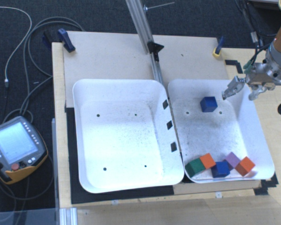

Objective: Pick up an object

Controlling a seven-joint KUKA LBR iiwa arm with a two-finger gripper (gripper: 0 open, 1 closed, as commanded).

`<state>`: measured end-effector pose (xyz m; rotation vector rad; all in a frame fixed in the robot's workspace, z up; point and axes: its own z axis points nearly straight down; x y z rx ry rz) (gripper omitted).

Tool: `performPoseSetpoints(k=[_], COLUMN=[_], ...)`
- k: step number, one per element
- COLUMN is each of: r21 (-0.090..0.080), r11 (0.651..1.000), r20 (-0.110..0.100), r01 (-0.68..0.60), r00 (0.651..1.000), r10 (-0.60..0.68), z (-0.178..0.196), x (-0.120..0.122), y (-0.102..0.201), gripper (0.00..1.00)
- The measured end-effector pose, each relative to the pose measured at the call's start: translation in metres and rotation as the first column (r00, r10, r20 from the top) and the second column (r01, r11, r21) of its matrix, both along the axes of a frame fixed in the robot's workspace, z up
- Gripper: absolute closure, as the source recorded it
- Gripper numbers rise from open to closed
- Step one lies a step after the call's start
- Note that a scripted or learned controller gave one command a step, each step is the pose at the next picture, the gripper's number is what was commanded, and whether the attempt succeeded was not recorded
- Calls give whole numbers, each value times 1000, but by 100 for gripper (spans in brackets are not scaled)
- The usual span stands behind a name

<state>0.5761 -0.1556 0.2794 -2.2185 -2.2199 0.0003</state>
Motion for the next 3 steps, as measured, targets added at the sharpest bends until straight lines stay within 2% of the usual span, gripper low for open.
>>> performPoseSetpoints(k=[1,2,3], r21=[1,2,-2], r11=[1000,1000,1000], r20=[-7,-3,15], r01=[0,-5,-4], r00=[1000,1000,1000], r10=[0,5,4], z=[-161,-181,-59], x=[44,63,97], y=[-19,31,68], gripper=[0,0,0])
